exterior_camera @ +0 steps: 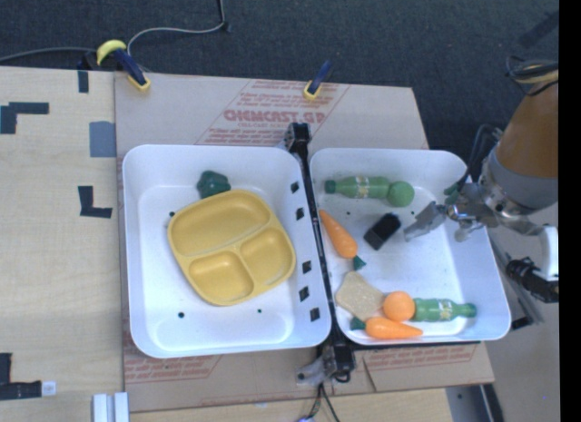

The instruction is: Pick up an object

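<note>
The right bin [472,275] holds several objects. A green bottle [368,189] lies along its far wall. A carrot [339,234] rests by the divider, with a small black block [382,229] beside it. Near the front wall are a slice of bread [359,296], an orange ball [398,306], a second carrot [392,328] and a second green bottle [443,309]. My gripper [441,222] hangs over the right bin's right side, just right of the black block. It is open, with nothing between its fingers.
The left bin [145,320] holds a yellow divided plate [231,246] and a small dark green object [213,183] behind it. A black divider [309,230] runs between the bins. Yellow clamps [123,57] sit at the cardboard's far edge.
</note>
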Controlling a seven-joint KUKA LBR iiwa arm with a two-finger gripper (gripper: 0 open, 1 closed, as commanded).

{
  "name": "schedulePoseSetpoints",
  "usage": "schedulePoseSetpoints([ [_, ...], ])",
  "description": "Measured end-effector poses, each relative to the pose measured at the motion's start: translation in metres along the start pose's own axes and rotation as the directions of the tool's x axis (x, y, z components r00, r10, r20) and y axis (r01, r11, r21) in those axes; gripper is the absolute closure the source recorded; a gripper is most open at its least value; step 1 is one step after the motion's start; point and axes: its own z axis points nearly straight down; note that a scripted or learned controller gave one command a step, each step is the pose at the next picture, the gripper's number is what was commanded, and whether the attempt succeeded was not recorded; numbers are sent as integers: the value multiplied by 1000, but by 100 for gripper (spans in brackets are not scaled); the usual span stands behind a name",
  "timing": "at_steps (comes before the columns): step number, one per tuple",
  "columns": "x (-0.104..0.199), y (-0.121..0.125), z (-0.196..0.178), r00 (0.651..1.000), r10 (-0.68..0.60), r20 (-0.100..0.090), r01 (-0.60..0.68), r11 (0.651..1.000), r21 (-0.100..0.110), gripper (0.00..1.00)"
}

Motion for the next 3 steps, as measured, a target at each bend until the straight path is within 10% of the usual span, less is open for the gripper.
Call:
schedulePoseSetpoints([
  [1,22,63,129,1000,-2,2,2,1000,-9,0],
  [2,22,63,119,1000,-1,2,1,1000,-7,100],
  [3,100,56,31,1000,-2,0,2,1000,-2,100],
])
